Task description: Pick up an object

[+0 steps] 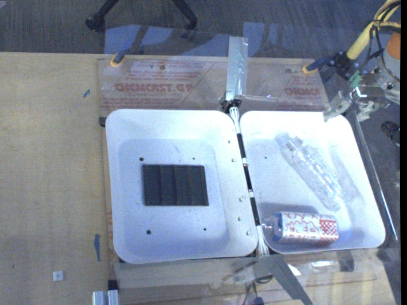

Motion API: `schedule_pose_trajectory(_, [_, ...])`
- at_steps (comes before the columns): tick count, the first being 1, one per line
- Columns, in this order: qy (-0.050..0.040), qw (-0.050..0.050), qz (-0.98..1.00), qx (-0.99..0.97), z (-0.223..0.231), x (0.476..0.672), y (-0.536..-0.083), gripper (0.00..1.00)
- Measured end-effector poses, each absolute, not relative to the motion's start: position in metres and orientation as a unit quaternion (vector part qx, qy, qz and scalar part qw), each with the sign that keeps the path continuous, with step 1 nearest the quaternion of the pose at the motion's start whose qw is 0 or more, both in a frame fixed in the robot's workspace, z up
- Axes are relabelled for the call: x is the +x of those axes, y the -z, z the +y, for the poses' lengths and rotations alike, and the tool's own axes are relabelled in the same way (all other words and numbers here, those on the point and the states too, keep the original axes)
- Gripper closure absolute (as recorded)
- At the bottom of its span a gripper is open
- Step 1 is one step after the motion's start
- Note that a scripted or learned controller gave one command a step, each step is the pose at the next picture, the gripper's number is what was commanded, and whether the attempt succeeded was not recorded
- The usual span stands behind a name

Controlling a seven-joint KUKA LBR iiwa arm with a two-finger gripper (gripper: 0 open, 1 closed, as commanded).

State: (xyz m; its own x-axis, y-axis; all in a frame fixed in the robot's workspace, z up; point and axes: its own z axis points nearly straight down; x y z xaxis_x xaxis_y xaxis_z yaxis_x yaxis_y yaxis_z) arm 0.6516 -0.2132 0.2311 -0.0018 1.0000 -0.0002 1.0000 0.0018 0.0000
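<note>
The right bin (365, 170) holds a clear plastic bottle (316, 169) lying on a slant, and a red-and-white patterned can (304, 227) on its side near the front wall. A dark ribbed rectangular block (175, 185) lies flat in the middle of the left bin (127, 138). My gripper (346, 101) hangs at the far right corner of the right bin, above its rim and well apart from the bottle and the can. Nothing shows in its grasp.
A clear plastic sheet with red lettering (152, 86) lies behind the bins. Yellow cables (369, 30) and clamps sit at the top right by the arm. The wooden bench (51, 170) stretches to the left. A chair base (143, 2) stands beyond the bench.
</note>
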Motion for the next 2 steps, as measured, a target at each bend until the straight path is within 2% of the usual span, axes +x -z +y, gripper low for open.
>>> schedule_pose_trajectory(1, [0.0001,0.0,0.68,0.733,-0.203,0.585,-0.15,0.0])
schedule_pose_trajectory(2, [-0.0012,0.003,0.68,0.733,-0.204,0.587,-0.162,1.0])
